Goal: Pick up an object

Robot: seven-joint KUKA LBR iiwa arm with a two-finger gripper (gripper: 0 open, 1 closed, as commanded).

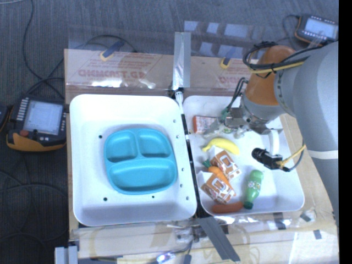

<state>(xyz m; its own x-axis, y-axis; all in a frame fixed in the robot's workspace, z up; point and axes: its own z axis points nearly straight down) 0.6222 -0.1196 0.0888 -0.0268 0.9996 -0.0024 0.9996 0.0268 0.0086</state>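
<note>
Two shallow white bins are shown side by side on a cardboard-covered desk (110, 70). The left bin (88, 202) is occupied by one blue tray (141, 159) with three compartments. In the right bin (286, 194) the pickable objects are gathered toward the left half: one yellow banana (222, 145), two orange-and-white patterned packets (226, 164) lying one below the other, one orange carrot-like piece (218, 174) between them, one green bottle (252, 188) with a pale label, one red sausage-shaped item (226, 207) at the near wall, and one red-and-white packet (202, 125) near the far left corner. Reddish lettering is printed on the cardboard behind the bins, but it is too blurred to be read, as are the markings on the packets and bottle. The gripper (236, 126) is seen low over the far part of the right bin, just beside the red-and-white packet and above the banana; the state of the jaws cannot be told, and nothing is seen between them. Two handheld pendants (37, 122) with screens lie on the floor, one at the left and one at the upper right
</note>
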